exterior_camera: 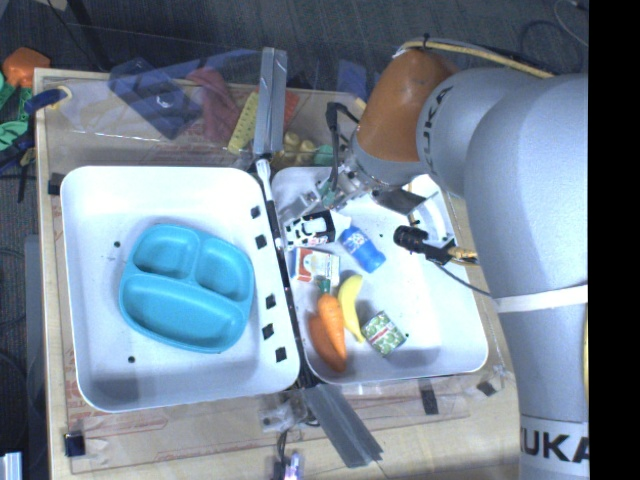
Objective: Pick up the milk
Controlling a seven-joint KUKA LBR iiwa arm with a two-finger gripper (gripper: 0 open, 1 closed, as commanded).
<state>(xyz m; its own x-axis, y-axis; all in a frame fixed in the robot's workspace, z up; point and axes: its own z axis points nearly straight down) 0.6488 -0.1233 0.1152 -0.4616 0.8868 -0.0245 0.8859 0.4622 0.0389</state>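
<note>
Bins sit side by side on the tabletop [470, 438], seen from above at a slant. The left bin [90, 208] holds a blue divided plate [187, 287], lying flat near its middle. The right bin [455, 313] carries a cluster of small things along its left half: a black-and-white carton [312, 228] at the top, a blue can [361, 248] just to its right, and below the carton a white carton with red and green print [316, 266], which looks like the milk, though the print is too small to read for sure. Lower down, a yellow banana [350, 304] lies beside an orange carrot [328, 334], the two touching, and a small green packet [383, 332] rests just right of the banana. The grey arm [520, 168] reaches in from the right, its orange band [400, 108] over the far edge of the right bin. The gripper [322, 196] hangs at the upper left corner of that bin, just above the black-and-white carton; whether it is wide or narrow cannot be told from here. The milk lies apart from it, flat on the bin floor, nothing gripping it.
</note>
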